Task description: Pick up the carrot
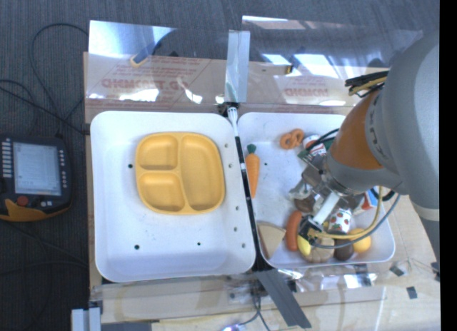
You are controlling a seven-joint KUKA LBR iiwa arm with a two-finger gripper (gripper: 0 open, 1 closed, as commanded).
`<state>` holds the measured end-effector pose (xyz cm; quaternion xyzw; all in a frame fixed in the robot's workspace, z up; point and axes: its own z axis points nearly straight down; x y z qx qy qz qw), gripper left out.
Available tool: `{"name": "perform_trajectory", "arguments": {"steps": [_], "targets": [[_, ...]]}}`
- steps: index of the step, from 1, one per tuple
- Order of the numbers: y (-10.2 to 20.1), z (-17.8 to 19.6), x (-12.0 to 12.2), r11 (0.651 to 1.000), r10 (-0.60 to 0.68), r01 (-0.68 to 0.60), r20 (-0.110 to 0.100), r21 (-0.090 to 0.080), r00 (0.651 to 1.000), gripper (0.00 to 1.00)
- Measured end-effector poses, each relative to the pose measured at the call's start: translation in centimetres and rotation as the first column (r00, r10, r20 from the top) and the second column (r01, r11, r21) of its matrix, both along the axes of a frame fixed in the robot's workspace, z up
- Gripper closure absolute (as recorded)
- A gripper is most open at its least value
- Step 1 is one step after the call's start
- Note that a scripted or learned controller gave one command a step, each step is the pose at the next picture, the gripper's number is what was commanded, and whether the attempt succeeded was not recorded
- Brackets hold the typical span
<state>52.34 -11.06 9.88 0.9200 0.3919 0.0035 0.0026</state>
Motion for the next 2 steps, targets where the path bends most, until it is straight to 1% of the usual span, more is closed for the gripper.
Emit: {"name": "perform_trajectory", "arguments": {"steps": [1, 2], "targets": [[1.3, 2.3, -4.1, 0.999, 0.033, -0.033, -0.016, 0.003, 0.999, 1.0], [0.1, 4.9, -3.9, 0.979, 0.206, -0.206, -0.013, 0.004, 0.979, 1.0]]}}
